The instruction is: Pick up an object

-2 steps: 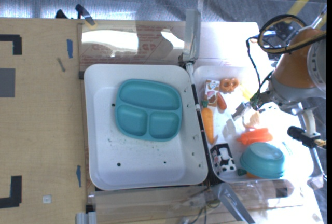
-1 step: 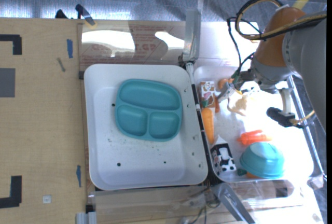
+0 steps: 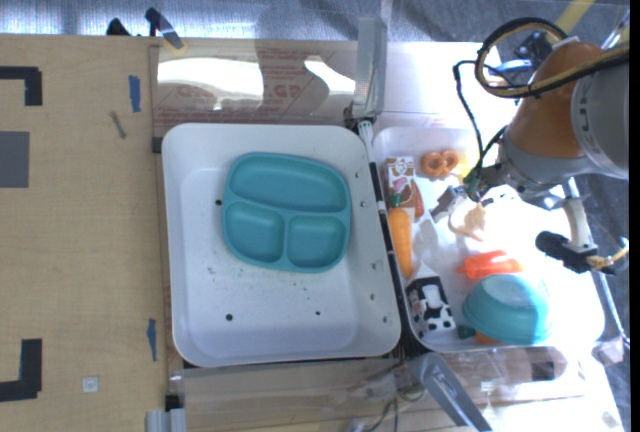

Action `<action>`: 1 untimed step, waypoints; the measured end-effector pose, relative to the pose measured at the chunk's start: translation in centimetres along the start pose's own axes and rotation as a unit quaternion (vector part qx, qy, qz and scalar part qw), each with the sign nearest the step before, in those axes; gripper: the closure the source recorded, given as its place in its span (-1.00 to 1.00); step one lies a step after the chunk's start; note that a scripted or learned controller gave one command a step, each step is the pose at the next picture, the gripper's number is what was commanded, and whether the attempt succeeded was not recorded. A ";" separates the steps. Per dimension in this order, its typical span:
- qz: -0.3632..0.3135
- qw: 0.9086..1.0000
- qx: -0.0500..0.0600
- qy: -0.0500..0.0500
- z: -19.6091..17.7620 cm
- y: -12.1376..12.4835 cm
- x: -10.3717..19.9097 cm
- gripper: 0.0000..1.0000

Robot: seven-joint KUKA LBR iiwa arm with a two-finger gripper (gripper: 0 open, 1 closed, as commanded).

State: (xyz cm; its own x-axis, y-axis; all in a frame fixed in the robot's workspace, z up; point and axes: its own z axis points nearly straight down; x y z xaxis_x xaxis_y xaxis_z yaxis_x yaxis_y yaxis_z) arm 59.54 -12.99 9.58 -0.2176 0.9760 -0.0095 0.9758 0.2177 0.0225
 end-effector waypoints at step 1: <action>0.057 0.998 -0.001 -0.001 -0.1 -5.7 -0.3 -1.00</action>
State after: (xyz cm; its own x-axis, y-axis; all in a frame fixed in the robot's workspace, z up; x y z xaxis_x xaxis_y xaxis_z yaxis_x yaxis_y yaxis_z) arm 54.03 -14.53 9.57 -0.1052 0.9944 -0.0094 0.9941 0.1054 0.0257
